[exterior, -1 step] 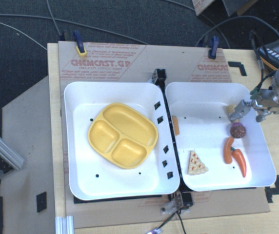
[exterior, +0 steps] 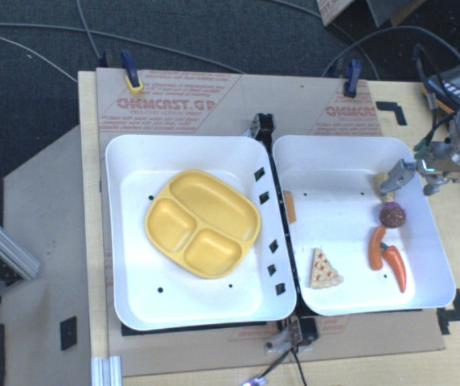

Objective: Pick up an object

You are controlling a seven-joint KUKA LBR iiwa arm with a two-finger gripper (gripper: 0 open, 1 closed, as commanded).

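Observation:
The right bin (exterior: pixel 338 155) holds several small items. A dark purple round fruit (exterior: pixel 392 215) lies near its right side, with an orange carrot (exterior: pixel 375 248) and a red-orange pepper (exterior: pixel 397 268) just below it. Toward the front lies a pizza slice (exterior: pixel 323 268), and a thin orange stick (exterior: pixel 289 207) rests against the left wall. My gripper (exterior: pixel 413 183) hovers over the bin's back right corner, just above the purple fruit. It is open, and nothing sits between its fingers (exterior: pixel 394 180).
In the left bin (exterior: pixel 125 215) lies a yellow compartment plate (exterior: pixel 203 223). A black divider with clips (exterior: pixel 269 207) runs between the bins. Blue clamps (exterior: pixel 131 72) hold the cardboard at the back. Cables cross the dark floor behind the bench.

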